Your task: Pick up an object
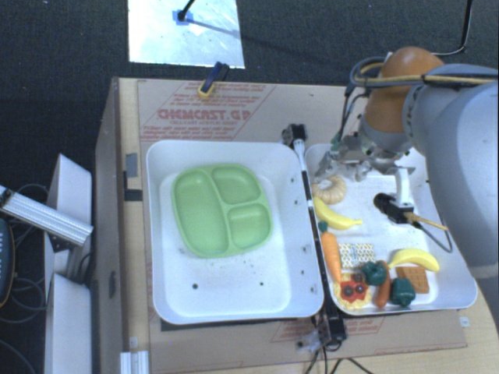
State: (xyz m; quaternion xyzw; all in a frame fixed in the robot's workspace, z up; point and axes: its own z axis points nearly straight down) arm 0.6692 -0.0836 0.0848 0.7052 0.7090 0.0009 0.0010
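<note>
From the overhead camera, the hand hung low over the right bin, a pale pastry just below it; I couldn't tell its grip. Nothing looked lifted yet, so the pick remained.

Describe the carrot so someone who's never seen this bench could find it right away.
Look in the right bin, the one crowded with toy food. Along its left wall, just below a banana, lies the carrot, pointing up and down the picture. It is the long plain orange piece; the bananas beside it are yellow and curved.
</note>
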